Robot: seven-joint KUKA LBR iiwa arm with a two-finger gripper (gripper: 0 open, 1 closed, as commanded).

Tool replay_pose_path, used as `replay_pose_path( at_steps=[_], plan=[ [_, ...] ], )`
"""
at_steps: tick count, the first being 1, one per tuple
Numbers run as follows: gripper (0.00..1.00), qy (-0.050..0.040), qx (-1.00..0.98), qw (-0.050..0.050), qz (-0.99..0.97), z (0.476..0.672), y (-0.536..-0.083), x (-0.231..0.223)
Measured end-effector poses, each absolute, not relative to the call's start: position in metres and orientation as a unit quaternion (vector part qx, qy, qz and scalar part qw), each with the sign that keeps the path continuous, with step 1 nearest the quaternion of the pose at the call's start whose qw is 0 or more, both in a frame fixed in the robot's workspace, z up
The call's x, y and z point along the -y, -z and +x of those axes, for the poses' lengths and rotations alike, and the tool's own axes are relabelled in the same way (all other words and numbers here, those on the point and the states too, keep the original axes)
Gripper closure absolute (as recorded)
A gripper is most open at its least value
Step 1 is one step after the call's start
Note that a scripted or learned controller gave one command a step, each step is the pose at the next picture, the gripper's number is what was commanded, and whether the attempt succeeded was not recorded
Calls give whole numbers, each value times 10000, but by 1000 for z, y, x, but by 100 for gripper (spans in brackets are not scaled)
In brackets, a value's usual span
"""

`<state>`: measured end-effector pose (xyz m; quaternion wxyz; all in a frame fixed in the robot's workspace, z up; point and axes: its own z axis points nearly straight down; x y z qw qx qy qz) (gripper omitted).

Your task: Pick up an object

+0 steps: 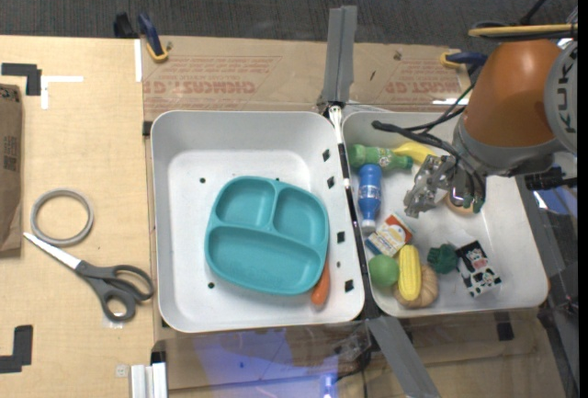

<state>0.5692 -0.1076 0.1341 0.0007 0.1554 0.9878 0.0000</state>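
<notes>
**A:** How far along is the pick?

**B:** Not done, I'd judge. Nearest, at the lower right, the ridged yellow corn cob [409,273], a smooth green ball [383,270] and a black-and-white toy cow [476,267] all lie loose on the right bin [514,295] floor. In the left bin, a glossy teal divided plate [266,237].

**B:** Further up, the gripper [430,187] hangs over bare white floor, metal fingers apart, nothing between them. The blue bottle [368,194] and banana [411,153] lie just beside.
</notes>
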Motion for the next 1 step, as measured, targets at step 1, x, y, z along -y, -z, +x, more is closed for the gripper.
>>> replay_pose_path(
  at_steps=[1],
  plan=[
    [0, 0, -9879, 7, 1554, 569, -134, 108]
  ],
)
